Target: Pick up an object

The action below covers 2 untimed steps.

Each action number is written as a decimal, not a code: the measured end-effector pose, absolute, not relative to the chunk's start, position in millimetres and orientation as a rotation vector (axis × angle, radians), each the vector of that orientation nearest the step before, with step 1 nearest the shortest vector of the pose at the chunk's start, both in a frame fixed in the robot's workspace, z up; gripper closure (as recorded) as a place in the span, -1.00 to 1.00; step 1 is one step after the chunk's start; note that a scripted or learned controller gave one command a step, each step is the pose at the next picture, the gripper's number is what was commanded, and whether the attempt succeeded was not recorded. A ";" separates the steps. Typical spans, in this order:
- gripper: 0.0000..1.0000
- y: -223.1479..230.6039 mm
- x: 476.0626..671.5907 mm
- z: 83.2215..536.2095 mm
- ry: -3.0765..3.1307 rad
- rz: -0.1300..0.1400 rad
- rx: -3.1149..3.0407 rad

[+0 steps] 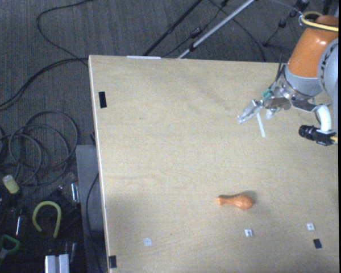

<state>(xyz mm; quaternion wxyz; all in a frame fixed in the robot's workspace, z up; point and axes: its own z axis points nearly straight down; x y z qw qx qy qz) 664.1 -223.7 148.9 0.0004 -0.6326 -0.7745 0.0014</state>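
A broad, pale tan wooden bench top (176, 147) filled most of the view, with dark carpet and looped black cables (31, 141) to its left. The grey arm with its orange band (312, 56) reached in at the upper right. Its metal two-finger gripper (251, 114) hung over the bench with its fingers spread apart and nothing between them. The small orange pear-shaped object (236, 201) lay on the bench, well apart from the gripper, toward the near edge.
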 end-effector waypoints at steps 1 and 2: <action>-1.00 -221.7 668.9 84.1 -2.512 0.003 -1.888; -1.00 -178.0 668.6 84.1 -2.578 0.002 -1.796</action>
